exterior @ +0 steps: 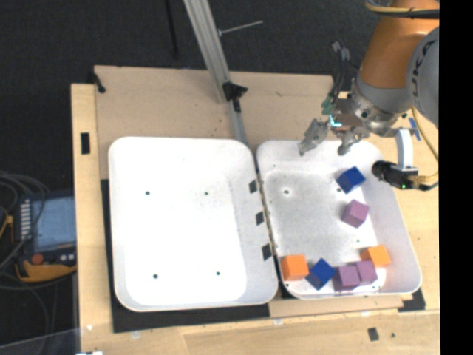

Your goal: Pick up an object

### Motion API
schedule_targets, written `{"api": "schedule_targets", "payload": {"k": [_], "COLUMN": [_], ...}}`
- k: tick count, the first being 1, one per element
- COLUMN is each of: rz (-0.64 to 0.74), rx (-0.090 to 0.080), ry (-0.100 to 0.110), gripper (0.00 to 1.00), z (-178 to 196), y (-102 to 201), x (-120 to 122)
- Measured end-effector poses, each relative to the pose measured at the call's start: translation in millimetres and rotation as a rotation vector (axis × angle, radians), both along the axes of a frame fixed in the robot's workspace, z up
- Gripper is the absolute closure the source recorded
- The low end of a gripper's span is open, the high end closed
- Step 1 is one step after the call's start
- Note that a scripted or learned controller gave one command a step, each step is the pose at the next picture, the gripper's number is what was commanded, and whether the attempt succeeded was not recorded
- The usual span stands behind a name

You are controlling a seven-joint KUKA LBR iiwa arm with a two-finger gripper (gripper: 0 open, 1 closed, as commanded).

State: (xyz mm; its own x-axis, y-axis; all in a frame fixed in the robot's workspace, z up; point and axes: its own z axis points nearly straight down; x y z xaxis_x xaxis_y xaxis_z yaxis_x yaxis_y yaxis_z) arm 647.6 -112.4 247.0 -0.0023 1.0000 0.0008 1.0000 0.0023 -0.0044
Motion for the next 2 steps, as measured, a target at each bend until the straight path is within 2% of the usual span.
{"api": "schedule_targets", "payload": {"k": [1,2], "rz": [0.001,-0.002], "rx": [-0.001,-0.003], "ry": [-0.005,0.0], "gripper": [0.0,0.0], "z": [3,-52], "y": [0,-4], "x": [1,9]}}
